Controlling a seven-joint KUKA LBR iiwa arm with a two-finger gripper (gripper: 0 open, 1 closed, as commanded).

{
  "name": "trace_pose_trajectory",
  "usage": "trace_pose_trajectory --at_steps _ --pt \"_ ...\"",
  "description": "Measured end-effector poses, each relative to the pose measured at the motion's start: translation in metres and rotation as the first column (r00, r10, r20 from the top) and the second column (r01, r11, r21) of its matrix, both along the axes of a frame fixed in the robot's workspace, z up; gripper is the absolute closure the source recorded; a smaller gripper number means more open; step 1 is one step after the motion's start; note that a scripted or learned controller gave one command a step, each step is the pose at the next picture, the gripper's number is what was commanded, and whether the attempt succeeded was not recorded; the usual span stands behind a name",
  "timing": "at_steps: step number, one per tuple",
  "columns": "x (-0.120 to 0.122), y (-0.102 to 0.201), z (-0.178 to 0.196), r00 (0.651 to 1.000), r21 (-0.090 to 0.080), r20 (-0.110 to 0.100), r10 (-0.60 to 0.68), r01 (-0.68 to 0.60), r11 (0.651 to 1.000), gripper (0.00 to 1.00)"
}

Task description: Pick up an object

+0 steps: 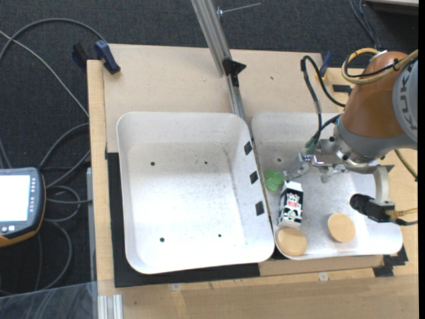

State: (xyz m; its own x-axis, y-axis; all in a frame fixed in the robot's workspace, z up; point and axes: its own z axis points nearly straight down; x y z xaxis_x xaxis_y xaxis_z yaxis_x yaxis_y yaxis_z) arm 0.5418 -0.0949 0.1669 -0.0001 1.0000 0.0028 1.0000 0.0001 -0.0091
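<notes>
My gripper (307, 161) hangs over right bin (265, 128), arm entering from 3 o'clock. Fingers' state: cannot tell, hidden under wrist hardware. Green object (273, 180) lies at my 8 o'clock, near, against bin's left wall. Black-and-white carton (291, 205) at my 7 o'clock, just below green one. Tan round block (291, 242) at bin's 7 o'clock corner; second tan disc (341, 228) at my 5 o'clock. Left bin (179, 191) at 9 o'clock.

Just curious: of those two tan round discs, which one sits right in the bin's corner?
The tan disc below the black-and-white carton; the other disc lies farther right.
</notes>
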Motion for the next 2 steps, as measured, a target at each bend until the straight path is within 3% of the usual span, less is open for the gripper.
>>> trace_pose_trajectory --at_steps 1,2 --pt "-0.006 -0.001 -0.044 1.0 0.0 0.001 -0.001 0.001 1.0 0.0" --pt "-0.004 -0.001 -0.03 1.0 -0.001 0.01 0.0 0.0 1.0 1.0"
